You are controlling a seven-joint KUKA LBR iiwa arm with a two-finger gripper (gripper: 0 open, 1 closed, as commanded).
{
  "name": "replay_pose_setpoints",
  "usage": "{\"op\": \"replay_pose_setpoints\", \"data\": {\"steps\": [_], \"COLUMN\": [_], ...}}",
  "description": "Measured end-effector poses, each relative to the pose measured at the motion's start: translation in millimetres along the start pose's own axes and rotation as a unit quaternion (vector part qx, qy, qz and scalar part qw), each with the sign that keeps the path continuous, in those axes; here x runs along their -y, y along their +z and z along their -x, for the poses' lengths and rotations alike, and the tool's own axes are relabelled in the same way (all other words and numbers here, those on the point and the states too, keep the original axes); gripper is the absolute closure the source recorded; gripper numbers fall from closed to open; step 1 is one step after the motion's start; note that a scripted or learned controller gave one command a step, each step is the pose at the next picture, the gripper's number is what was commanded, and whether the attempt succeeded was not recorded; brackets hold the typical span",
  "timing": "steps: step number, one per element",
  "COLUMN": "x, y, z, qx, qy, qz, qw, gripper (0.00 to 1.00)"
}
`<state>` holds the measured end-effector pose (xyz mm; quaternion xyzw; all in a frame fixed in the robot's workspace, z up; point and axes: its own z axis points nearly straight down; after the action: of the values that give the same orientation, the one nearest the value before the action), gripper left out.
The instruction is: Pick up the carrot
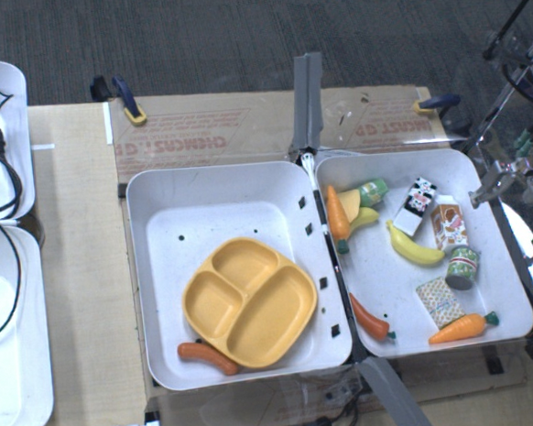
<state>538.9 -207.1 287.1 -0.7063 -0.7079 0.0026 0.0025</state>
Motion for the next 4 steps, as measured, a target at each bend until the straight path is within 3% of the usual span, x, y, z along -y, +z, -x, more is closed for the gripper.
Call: {"op": "replay_pose_setpoints", "data": {"steps": [1, 2, 3, 4], "x": [61, 58, 60, 58], "y": [121, 161, 113, 195], "z": [0, -46, 15, 4], "qx": [-0.001, 0.002, 0.0, 0.0], "qy": [0.063, -0.026, -0.113, -0.201], "qz": [0.0, 0.006, 0.002, 0.004], "qw": [0.998, 0.9996, 0.9936, 0.9795], "gripper": [0.0, 0.0, 0.0, 0.0]}}
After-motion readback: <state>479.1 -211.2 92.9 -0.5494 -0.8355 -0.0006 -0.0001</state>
